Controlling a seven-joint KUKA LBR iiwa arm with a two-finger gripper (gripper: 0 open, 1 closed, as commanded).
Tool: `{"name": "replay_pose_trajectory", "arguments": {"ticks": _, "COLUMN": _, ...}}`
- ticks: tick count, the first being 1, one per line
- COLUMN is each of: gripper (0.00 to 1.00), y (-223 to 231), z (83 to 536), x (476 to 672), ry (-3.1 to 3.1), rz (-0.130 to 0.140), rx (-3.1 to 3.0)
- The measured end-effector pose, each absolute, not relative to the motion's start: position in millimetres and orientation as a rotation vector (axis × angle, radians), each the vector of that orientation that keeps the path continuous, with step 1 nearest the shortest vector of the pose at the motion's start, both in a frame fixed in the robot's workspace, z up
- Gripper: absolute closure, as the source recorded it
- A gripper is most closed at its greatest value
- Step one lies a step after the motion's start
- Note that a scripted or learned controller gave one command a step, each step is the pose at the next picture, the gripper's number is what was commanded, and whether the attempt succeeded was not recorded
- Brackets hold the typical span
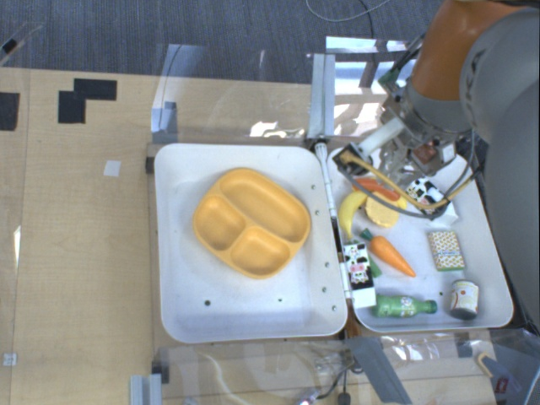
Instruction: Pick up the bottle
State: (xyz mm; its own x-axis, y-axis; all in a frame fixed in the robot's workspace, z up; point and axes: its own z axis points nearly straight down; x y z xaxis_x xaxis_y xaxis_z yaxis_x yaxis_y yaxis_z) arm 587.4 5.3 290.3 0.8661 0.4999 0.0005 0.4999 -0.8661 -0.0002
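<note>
The bottle (404, 306) is green with a white label and lies on its side along the front edge of the right bin (494, 264). My gripper (403, 157) hangs over the far end of that bin, well behind the bottle and apart from it. The grey arm with its orange band (451, 45) comes in from the upper right. The wrist hardware hides the gripper's tips.
The right bin also holds a banana (351, 212), a carrot (393, 256), a cow-patterned carton (358, 266), a small can (463, 298), a patterned box (445, 250) and a red-orange piece (379, 187). A yellow divided plate (251, 222) sits in the left bin (181, 294).
</note>
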Motion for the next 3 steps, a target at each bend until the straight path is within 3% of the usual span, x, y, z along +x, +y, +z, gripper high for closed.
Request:
{"name": "replay_pose_trajectory", "arguments": {"ticks": 1, "gripper": 1.00, "y": 5.8, "z": 300.1, "x": 587.7, "ry": -0.825, "rz": 0.000, "rx": -3.032}}
{"name": "replay_pose_trajectory", "arguments": {"ticks": 2, "gripper": 1.00, "y": 3.8, "z": 372.3, "x": 571.7, "ry": -0.328, "rz": -0.006, "rx": -3.124}}
{"name": "replay_pose_trajectory", "arguments": {"ticks": 3, "gripper": 1.00, "y": -6.5, "z": 347.8, "x": 554.5, "ry": -0.683, "rz": 0.002, "rx": -3.066}}
